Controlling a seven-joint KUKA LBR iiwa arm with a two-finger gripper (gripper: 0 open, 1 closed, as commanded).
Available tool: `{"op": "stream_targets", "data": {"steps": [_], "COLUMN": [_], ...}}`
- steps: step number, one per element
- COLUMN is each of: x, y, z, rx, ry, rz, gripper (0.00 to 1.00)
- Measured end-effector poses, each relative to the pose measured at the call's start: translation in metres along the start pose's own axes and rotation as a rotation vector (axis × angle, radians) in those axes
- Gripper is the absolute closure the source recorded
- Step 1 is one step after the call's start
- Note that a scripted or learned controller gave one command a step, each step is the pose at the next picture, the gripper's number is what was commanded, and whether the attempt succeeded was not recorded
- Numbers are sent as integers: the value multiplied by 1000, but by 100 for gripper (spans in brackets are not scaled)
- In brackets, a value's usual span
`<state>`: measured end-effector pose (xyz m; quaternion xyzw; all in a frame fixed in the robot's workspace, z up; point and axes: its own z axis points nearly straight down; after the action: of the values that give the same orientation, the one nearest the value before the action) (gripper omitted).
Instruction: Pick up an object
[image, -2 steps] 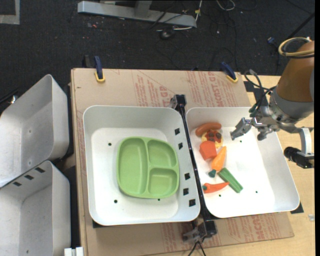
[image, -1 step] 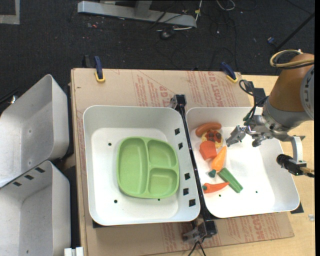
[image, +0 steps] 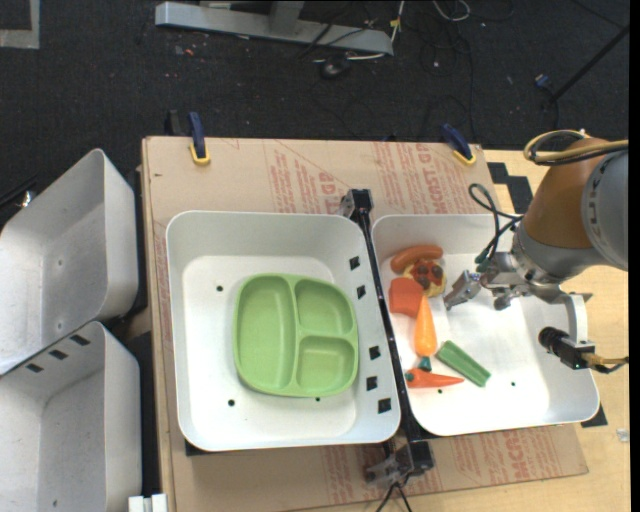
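1. White right bin (image: 560, 400) holds the food toys; claw (image: 468, 290) hangs over its upper middle, arm (image: 570, 220) coming in from the right.
2. Claw fingers look slightly apart, nothing between them.
3. Orange carrot (image: 426, 325) lies lengthwise just left of and below the claw, near it but not touching.
4. Orange-red block (image: 405, 296) sits left of the claw, touching the carrot's upper end.
5. Hot dog toy (image: 415, 258) lies at the bin's upper left, up-left of the claw; a small dark-and-yellow piece (image: 432, 273) sits just below it, between it and the claw.
6. Green stick (image: 462, 363) lies tilted below the claw, well apart from it.
7. Second, smaller carrot (image: 434, 380) lies crosswise at the lower left, its tip beside the green stick.
8. All toys crowd the bin's left half, near the divider wall.
9. Left bin (image: 190, 250) holds a green compartment plate (image: 297, 335), flat, centred.
10. Brown cardboard worktop (image: 290, 165) under both bins, clamps at its far edge.
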<state>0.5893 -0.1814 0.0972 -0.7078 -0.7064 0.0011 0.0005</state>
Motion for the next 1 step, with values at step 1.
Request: {"op": "stream_targets", "data": {"steps": [1], "x": [0], "y": [0], "z": [5], "rx": [-2], "ry": [0], "rz": [-1], "gripper": [0]}}
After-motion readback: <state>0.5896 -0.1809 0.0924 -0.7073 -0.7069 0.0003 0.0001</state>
